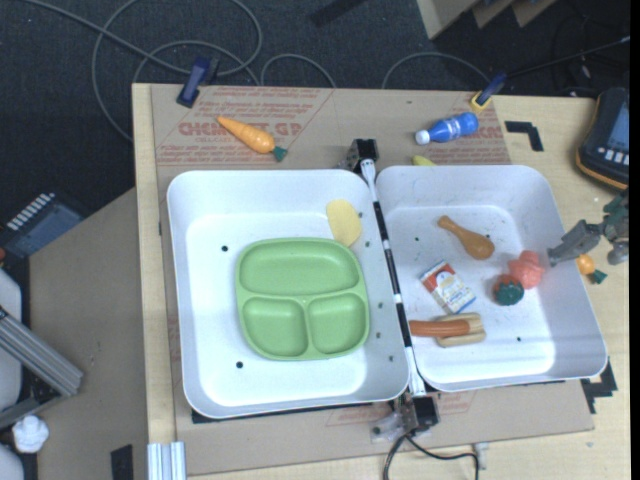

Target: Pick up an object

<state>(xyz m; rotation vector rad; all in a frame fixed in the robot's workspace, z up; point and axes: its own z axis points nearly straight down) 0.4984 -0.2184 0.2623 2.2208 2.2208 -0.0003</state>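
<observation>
Bright, even light falls from overhead, and the two white bins (200, 368) glare close to washed-out, their rims losing detail. Shadows are short and soft, pooling under the green tray (300, 298). The dark floor (60, 88) stays dim. Focus is soft throughout; the printing on the table (160, 388) is blurry.

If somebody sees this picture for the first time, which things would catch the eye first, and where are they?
The green divided plate stands out most, lying in the middle of the left bin. Next come the small items scattered in the right bin: a hot dog, a wooden spoon and a strawberry. On the bench behind the bins lie a carrot and a blue bottle.
</observation>
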